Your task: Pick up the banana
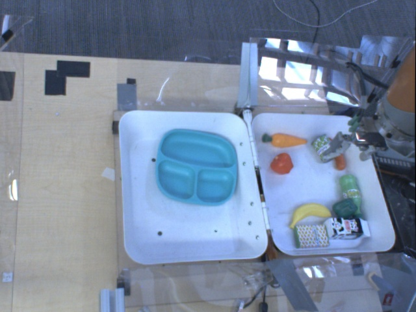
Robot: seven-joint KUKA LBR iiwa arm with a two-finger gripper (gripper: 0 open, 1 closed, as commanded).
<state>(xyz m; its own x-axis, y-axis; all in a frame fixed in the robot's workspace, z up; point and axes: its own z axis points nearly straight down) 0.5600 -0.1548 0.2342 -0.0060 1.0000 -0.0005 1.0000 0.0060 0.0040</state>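
The yellow banana (310,212) lies curved in the front part of the right bin (279,194), just behind a green patterned box (312,236). My gripper (336,147) hangs at the back right of that bin, well behind the banana and apart from it. It sits next to a green and white item (320,145), with a small orange piece (340,162) just below it. The grey arm (396,109) reaches in from the right edge.
The right bin also holds a carrot (287,140), a red fruit (281,164), a green bottle (350,187), a dark green piece (346,207) and a cow-print carton (348,227). A blue divided plate (196,166) lies in the left bin (140,194).
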